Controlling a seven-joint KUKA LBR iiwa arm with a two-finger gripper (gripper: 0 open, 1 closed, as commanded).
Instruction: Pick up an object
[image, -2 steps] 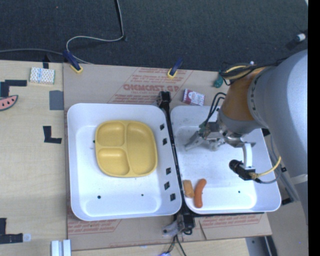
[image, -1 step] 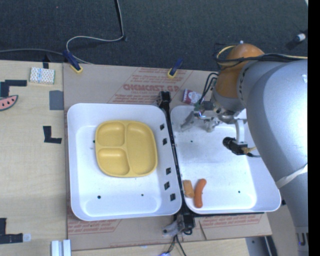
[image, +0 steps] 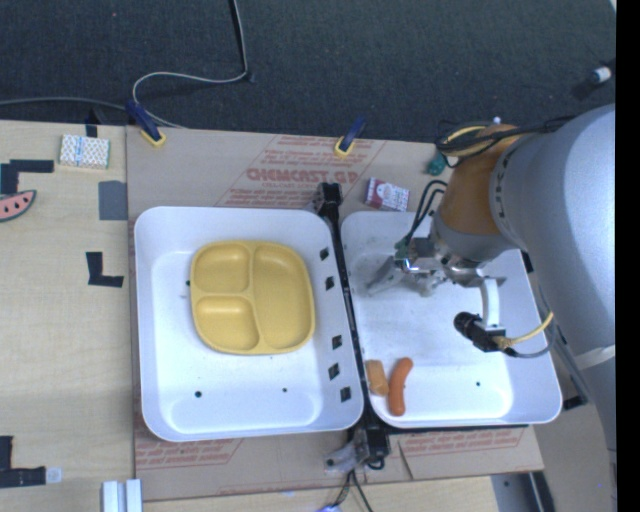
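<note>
The yellow tray (image: 252, 297) looks smooth matt plastic; both white bins (image: 165, 330) seem glossy plastic; the cardboard (image: 270, 175) at 12 o'clock is matt.

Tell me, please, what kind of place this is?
Probably a robotics lab bench for grasping trials: two white bins side by side on cardboard, toy items like a yellow divided plate, and a grey arm reaching in.

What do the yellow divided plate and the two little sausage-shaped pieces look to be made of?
Yellow divided plate: probably moulded plastic, with a matte to satin finish, uniform colour and soft rounded compartment ridges. Orange sausage-shaped piece and the shorter tan piece: likely toy food in plastic or rubber, smooth and evenly coloured; too small to be sure.
</note>
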